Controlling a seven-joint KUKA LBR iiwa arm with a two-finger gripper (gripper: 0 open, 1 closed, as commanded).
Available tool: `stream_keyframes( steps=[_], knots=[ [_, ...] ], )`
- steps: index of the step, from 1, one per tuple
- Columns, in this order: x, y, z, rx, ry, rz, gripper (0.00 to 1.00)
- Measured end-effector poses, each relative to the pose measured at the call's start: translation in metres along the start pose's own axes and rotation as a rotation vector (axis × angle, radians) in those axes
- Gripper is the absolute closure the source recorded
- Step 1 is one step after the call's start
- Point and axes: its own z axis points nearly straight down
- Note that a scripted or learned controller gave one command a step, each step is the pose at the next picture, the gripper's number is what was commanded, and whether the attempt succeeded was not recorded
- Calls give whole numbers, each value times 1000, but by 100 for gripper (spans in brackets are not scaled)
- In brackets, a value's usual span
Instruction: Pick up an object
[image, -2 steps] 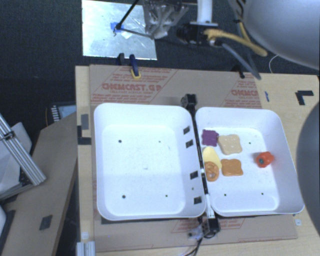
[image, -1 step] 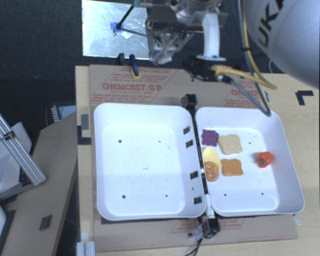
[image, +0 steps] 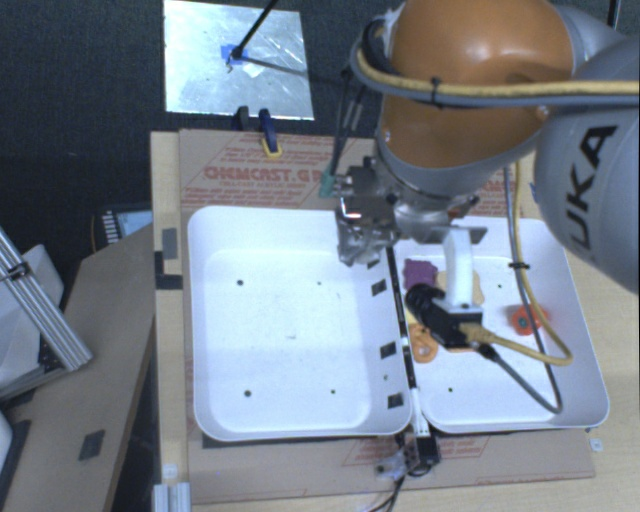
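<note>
The things worth picking all lie in the right bin (image: 590, 395): a small purple object (image: 420, 271) close to the wall between the two bins, an orange-yellow piece (image: 425, 349) a little nearer the camera by that same wall, and a small orange object (image: 523, 320) further out toward the right. The gripper (image: 358, 236) hangs at the far end of the dividing wall (image: 400, 335), and I cannot tell from here how its fingers stand, nor see anything held in them (the big orange-banded wrist (image: 470, 90) blocks much of the view). To do this step well, I would judge it should shift right over the right bin and come straight down on one object, centring on it before closing. The purple object is nearest, but it sits close to the divider, so a finger could catch that wall; the small orange object has more bare floor around it. A yellow cable (image: 530, 350) and a black cable loop across the right bin and crowd that side. The left bin (image: 205, 330) offers wide open floor, with the desk (image: 165, 180) edge beyond it.
</note>
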Motion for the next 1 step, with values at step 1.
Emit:
stream_keyframes(
  steps=[1],
  knots=[
    [-17, 7, -133, -30, 10, -4, 100]
  ],
)
